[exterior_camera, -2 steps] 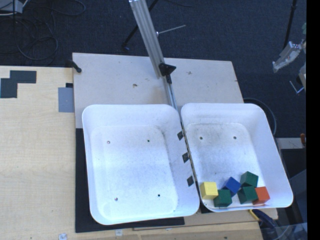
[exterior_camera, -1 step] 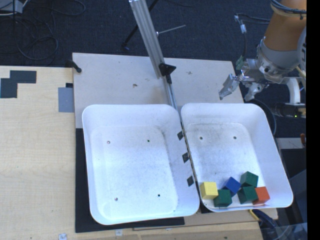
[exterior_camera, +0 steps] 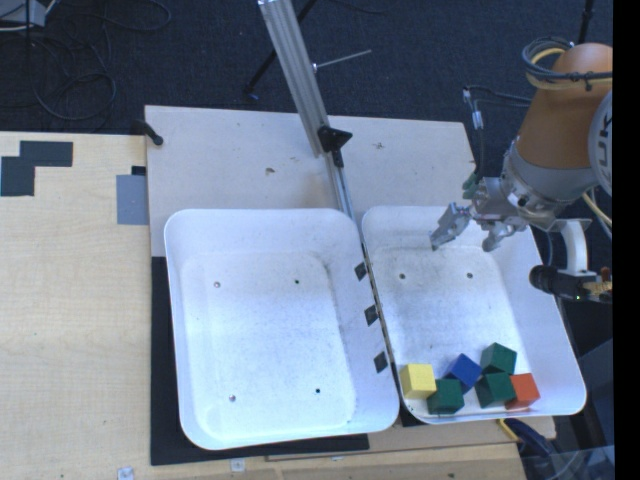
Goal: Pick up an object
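Above the far end of the right bin (exterior_camera: 560,313), the gripper (exterior_camera: 470,230) hangs with its two fingers spread apart and nothing between them. One finger points left and down toward the bin floor; the other sits just to its right, nearer the orange-banded wrist. The blocks lie at the opposite, near end of the same bin, bunched against its near rim: a yellow block (exterior_camera: 418,379) furthest left, a blue block (exterior_camera: 464,370) and a dark green block (exterior_camera: 446,396) beside it, then two more green blocks (exterior_camera: 497,357) (exterior_camera: 494,388) and an orange block (exterior_camera: 522,390) at the right. From the gripper, the cluster lies toward the near side of the scene, well apart, with bare bin floor between. The blocks touch or nearly touch, so the yellow one, with open floor on its left, looks the easiest to close on. The left bin (exterior_camera: 180,268) plays no part.
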{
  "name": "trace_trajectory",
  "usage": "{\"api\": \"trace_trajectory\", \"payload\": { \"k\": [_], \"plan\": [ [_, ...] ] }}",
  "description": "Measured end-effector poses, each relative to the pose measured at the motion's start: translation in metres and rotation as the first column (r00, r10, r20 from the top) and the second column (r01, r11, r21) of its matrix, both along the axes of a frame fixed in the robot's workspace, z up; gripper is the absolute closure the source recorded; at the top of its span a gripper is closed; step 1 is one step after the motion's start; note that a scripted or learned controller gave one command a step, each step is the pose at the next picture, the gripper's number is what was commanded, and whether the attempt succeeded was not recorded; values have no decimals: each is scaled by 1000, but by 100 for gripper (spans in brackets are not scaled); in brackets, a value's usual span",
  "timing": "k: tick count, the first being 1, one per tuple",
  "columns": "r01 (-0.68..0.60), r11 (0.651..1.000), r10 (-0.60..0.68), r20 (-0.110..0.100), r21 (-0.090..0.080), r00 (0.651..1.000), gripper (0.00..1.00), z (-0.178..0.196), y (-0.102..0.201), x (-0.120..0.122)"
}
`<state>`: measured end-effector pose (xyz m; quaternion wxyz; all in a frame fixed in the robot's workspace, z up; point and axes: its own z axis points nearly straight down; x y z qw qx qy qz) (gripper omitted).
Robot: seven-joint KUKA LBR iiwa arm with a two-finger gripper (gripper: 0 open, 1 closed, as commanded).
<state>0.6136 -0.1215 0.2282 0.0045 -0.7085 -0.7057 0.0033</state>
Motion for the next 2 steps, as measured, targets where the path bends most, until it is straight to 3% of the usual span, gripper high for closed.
{"api": "trace_trajectory", "payload": {
  "k": [1,2],
  "plan": [
    [-4,1000,4,0,0,1000,0,-81,17,9],
    [-3,1000,3,10,-2,1000,0,-88,2,24]
  ]
}}
